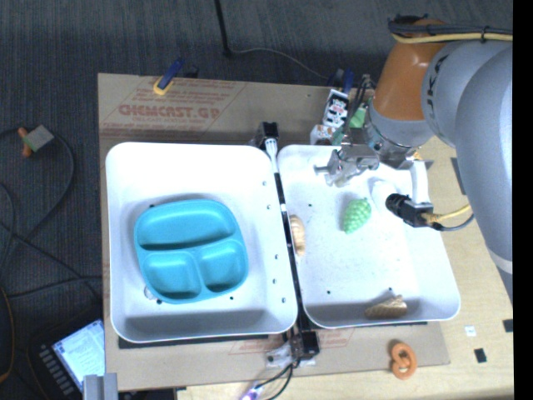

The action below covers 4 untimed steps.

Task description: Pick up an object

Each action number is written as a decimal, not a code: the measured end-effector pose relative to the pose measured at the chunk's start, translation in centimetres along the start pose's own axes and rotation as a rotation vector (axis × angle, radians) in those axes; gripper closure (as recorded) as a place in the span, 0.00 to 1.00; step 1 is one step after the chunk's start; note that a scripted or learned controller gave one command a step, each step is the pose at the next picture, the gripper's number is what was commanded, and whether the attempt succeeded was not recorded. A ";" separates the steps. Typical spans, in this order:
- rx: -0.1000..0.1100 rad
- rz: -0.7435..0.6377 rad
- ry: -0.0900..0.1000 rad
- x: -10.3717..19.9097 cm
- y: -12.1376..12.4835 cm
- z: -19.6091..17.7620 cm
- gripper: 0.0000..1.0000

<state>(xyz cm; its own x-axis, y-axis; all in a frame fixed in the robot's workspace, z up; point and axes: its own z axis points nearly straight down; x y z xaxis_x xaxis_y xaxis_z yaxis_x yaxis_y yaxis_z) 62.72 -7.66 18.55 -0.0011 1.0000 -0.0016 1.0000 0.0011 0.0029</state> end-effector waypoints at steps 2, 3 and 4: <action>-0.003 0.001 -0.001 -2.9 -2.1 9.7 0.00; -0.005 0.002 -0.004 -3.1 -2.0 8.7 1.00; 0.002 0.000 0.001 0.2 -6.4 0.0 1.00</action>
<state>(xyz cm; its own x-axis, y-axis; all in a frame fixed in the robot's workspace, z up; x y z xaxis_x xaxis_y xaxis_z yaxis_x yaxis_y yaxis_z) 56.35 -7.45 18.52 -0.0012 1.0000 -0.0003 1.0000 0.0012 0.0013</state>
